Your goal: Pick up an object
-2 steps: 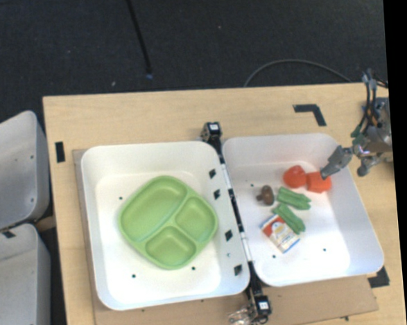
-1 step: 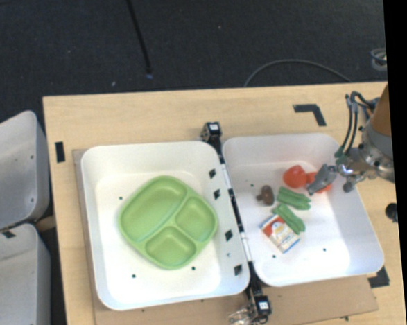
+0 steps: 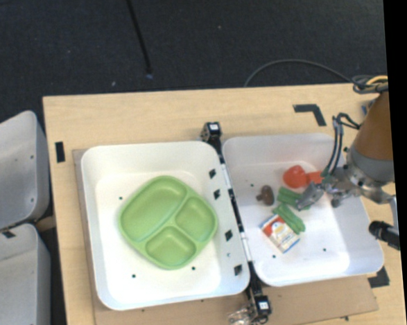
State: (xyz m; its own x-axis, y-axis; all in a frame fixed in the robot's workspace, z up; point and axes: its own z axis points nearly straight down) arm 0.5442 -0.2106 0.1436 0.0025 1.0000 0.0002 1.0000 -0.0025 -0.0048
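**Closing In on the Right Bin**

We are looking first at the left bin (image 3: pixel 96 221), holding a green divided plate (image 3: pixel 167 221). In the right bin (image 3: pixel 267 272) a brown lump (image 3: pixel 265 195), a small carton (image 3: pixel 281 233), a green piece (image 3: pixel 290 209) and a red object (image 3: pixel 295 177) are lying. The end effector (image 3: pixel 318 193) is hovering over the green piece; we cannot tell its state. We judge the approach is underway; descending squarely comes next.

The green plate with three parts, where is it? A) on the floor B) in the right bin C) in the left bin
C: the green plate lies flat in the left bin, away from the toys in the right bin.
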